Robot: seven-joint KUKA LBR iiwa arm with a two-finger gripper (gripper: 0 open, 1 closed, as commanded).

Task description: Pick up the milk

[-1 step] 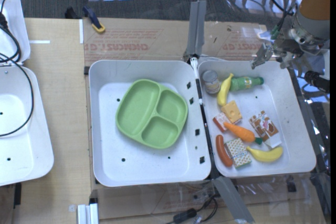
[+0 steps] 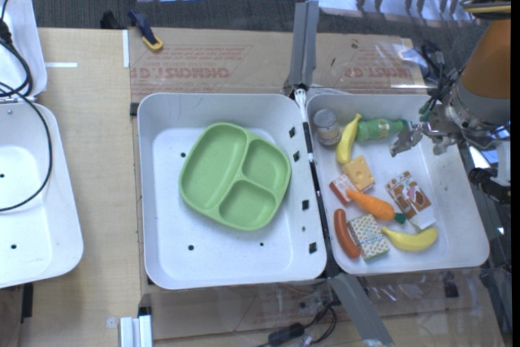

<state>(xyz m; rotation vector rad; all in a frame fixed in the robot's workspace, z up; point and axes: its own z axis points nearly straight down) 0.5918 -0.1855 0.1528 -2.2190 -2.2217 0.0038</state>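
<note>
Grey two-finger gripper [image 2: 421, 142] is hovering over the far right part of the right-hand shallow white bin [image 2: 471, 211]; fingers are standing spread apart, nothing between them; the grey arm with the orange band [image 2: 490, 61] is reaching in from the right edge of the view.

Just left of the gripper, a green plastic bottle [image 2: 380, 128] is lying on its side; further left, a yellow toy banana [image 2: 349, 139] is leaning against a small tin can [image 2: 326, 127].

Below the gripper, apart from it, the flat white carton with red-brown print [image 2: 409, 196], taken as the milk, is lying on the bin floor untouched.

Down-left of the gripper, a yellow cheese wedge [image 2: 358, 173] is sitting above an orange toy carrot [image 2: 372, 205]; lower still, a red sausage [image 2: 347, 233], a small checked carton [image 2: 370, 237] and a second yellow banana [image 2: 411, 238] are lying along the near side.

Well left of the gripper, a green divided plastic plate [image 2: 236, 175] is resting in the left-hand white bin [image 2: 158, 207].
</note>
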